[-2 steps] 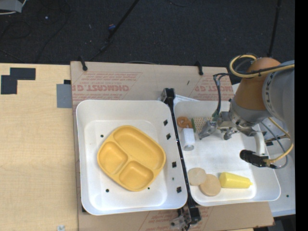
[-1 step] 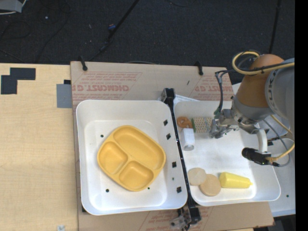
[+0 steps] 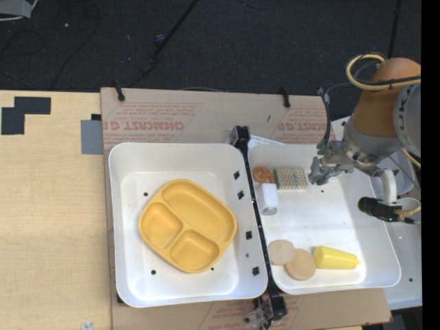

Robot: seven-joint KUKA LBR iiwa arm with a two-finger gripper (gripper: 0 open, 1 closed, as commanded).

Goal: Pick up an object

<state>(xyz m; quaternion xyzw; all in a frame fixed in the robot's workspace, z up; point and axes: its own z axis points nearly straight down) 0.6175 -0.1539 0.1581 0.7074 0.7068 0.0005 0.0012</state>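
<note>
The gripper point(image 3: 320, 173) hangs low over the right bin point(image 3: 375, 280); whether it is spread cannot be told. Just beside it lies a speckled green-white sponge block point(image 3: 291, 178), long axis across the bin; farther left, a small white cylinder point(image 3: 269, 199) points toward the near rim

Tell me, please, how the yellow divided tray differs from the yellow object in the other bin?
The divided tray is broad, flat and split into three compartments; the yellow object is small, solid and tapered. The tray lies alone in the left bin; the object lies beside two tan discs in the right bin. Both are yellow.
</note>
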